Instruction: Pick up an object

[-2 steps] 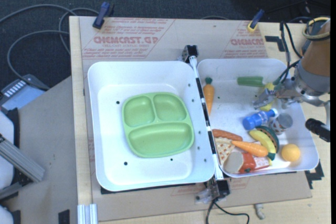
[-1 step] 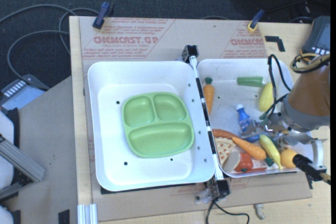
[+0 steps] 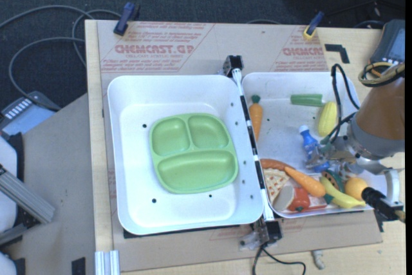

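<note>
Two shallow white bins sat side by side on the bench: the left bin (image 3: pixel 122 138) held a green divided plate (image 3: pixel 193 152), the right bin (image 3: pixel 277 84) a scatter of toy food. The gripper (image 3: pixel 325 154) hung low among that clutter, beside a blue toy (image 3: pixel 308 138), with a yellow corn cob (image 3: pixel 327 117) just behind it and an orange carrot (image 3: pixel 306 182) just in front. Whether anything sat inside the grip could not be told.
</note>
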Available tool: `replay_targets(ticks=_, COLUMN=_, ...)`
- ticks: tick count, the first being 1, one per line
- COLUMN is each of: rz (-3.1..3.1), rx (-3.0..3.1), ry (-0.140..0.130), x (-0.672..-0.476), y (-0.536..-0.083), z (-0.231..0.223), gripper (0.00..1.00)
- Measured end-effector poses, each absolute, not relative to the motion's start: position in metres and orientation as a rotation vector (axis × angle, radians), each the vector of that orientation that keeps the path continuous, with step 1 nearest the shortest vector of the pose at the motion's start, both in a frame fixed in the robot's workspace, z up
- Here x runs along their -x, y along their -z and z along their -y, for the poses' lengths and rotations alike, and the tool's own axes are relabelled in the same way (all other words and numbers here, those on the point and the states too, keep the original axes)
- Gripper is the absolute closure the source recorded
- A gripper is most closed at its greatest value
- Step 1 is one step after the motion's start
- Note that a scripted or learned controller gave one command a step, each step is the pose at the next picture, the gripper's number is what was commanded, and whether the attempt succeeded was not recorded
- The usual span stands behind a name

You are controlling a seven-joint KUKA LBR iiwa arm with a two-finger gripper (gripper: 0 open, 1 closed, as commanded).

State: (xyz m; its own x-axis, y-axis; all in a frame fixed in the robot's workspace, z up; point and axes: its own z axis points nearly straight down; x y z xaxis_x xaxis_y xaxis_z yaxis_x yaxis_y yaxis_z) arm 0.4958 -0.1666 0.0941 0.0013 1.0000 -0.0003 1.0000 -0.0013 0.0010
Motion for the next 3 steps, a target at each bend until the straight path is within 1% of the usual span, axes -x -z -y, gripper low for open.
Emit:
replay_targets(ticks=1, rz=-2.223, rx=-2.22, ry=-0.002, x=-0.581, y=-0.087, z=0.113, gripper=1.0)
replay_targets(ticks=2, rz=-2.223, rx=-2.219, ry=-0.003, x=-0.588, y=-0.185, z=0.04, gripper=1.0)
replay_targets(ticks=3, rz=-2.224, rx=-2.223, ry=0.002, x=-0.544, y=-0.196, z=-0.03, gripper=1.0)
